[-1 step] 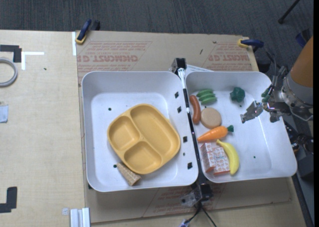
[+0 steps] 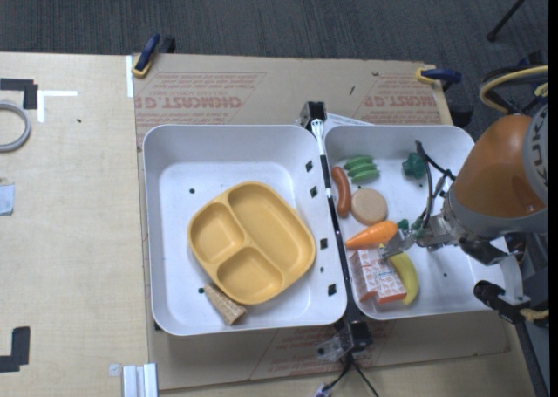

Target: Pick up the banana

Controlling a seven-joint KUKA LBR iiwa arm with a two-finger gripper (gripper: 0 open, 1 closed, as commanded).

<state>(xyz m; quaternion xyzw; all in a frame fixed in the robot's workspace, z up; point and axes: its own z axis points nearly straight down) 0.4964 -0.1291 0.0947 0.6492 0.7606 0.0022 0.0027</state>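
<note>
The banana (image 2: 405, 277) is small and yellow and lies near the front of the right bin (image 2: 453, 297), beside a red and white carton (image 2: 375, 277). My gripper (image 2: 410, 238) hangs low in that bin, right over the banana's far end and just right of a carrot (image 2: 372, 235). The grey arm with its orange band (image 2: 499, 179) comes in from the right and hides the bin's right part. Nothing can be seen held in the gripper.
The right bin also holds a sausage (image 2: 340, 190), a tan round disc (image 2: 370, 205), green beans (image 2: 360, 168) and a dark green item (image 2: 416, 166). In the left bin (image 2: 166, 212) lie a yellow divided plate (image 2: 251, 242) and a brown cracker (image 2: 225, 304).
</note>
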